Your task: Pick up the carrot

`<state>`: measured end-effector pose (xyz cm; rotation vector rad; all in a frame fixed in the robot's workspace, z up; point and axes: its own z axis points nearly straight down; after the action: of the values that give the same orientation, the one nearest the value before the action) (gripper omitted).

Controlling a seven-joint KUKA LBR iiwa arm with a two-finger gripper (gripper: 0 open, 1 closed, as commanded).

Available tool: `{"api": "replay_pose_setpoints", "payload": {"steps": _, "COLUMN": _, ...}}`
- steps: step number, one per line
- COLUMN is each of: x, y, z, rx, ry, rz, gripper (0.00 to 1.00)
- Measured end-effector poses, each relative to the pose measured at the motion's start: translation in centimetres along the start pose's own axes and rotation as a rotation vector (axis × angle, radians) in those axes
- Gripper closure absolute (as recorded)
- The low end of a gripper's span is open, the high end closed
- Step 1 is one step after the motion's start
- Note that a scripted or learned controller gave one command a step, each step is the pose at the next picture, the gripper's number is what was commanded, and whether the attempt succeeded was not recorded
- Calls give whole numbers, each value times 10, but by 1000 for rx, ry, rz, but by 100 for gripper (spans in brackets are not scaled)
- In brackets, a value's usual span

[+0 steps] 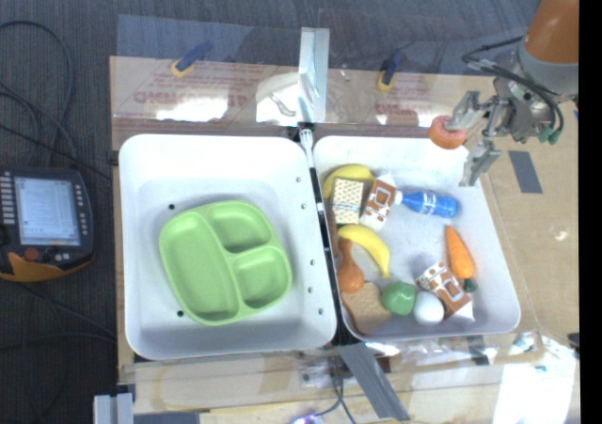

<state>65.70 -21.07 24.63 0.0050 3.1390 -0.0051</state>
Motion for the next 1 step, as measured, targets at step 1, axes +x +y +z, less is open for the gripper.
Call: {"api": "replay_pose_setpoints", "payload": {"steps": 1, "x": 32, "y": 0, "z": 138, "rx": -1, "ry": -5, "rz": 162, "gripper": 0}}
